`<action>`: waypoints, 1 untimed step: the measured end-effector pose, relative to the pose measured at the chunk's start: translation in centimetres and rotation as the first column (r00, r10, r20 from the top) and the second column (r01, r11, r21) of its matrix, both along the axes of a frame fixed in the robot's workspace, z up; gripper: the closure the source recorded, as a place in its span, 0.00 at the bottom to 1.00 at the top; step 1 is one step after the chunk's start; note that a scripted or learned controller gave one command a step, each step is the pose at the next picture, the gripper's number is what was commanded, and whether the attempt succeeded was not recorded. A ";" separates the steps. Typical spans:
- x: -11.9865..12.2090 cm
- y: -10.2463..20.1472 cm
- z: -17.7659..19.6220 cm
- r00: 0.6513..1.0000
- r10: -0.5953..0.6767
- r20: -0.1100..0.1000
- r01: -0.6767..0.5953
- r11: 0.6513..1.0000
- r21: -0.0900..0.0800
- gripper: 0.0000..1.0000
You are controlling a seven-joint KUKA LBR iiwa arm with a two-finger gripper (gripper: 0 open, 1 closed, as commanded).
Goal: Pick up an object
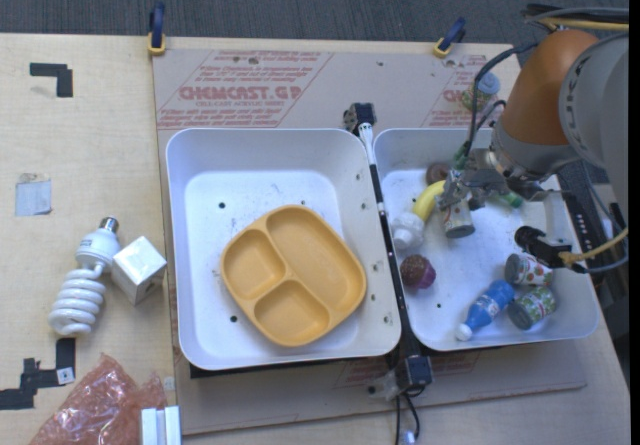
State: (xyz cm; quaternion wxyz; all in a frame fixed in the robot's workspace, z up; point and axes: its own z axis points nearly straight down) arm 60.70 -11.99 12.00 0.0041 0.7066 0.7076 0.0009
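My gripper hangs low in the right bin, near its back-left part, on the grey arm with the orange band. Just left of it lies a yellow banana, close to or touching it. A small brown item sits behind the banana. Under the banana is a white object, and a dark red ball lies in front of that. A blue bottle and two small printed cans are at the front right. Something green peeks out beside the wrist.
The left bin holds a yellow divided plate. On the bench to the left lie a spiral light bulb, a white cube and a red mesh bag. Cables trail along the right bin's right side.
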 end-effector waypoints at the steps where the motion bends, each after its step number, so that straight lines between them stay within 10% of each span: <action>1: -1.9 2.6 11.7 1.000 0.001 -0.005 -0.001 1.000 0.003 1.00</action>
